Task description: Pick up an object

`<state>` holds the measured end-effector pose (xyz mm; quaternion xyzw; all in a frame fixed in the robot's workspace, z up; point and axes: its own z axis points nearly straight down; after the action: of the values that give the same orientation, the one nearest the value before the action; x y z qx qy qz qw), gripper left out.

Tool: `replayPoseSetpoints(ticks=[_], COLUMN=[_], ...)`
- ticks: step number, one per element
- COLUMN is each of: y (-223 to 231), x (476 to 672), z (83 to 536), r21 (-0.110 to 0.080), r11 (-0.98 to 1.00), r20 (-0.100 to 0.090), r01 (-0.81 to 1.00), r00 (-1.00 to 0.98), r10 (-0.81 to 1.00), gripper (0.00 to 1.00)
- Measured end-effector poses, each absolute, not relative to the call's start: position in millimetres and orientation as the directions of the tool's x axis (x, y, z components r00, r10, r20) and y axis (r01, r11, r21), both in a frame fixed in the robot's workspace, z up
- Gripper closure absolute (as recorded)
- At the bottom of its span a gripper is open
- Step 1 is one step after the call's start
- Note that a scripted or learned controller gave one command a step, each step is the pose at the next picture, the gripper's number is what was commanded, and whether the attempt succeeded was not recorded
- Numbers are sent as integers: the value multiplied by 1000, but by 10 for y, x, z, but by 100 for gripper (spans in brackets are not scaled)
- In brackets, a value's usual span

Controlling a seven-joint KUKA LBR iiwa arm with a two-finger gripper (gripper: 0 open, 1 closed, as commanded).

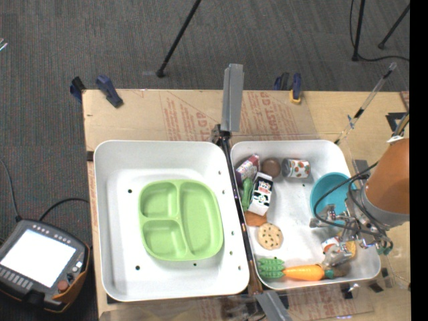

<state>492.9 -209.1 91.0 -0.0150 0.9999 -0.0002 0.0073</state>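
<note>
Camera view: the tool point(344, 236) hangs low over the near right corner of the right bin point(294, 146), directly above a small can point(338, 251); whether it is open or closed cannot be determined. The carrot point(304, 272) lies just left of the can, long axis along the bin's near wall, leafy end leftward.

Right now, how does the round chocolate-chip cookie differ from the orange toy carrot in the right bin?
The round chocolate-chip cookie is a flat tan disc with dark spots; the orange toy carrot is long, tapered and plain orange. The cookie sits mid-bin, while the carrot lies along the near wall. Both rest in the right white bin.
</note>
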Motion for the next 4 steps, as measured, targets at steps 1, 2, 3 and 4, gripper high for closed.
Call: replayPoseSetpoints(ticks=[1,2,3,4], y=[-1402,-1818,-2123,-1305], x=[5820,6308,5942,6240], z=[877,829,883,850], r21=[5,2,1,5], r11=[998,997,1000,1000], r20=[-3,17,-2,13], r01=[64,75,10,26], r00=[-998,-997,-1000,-1000], r10=[64,75,10,26], gripper=[0,0,0,0])
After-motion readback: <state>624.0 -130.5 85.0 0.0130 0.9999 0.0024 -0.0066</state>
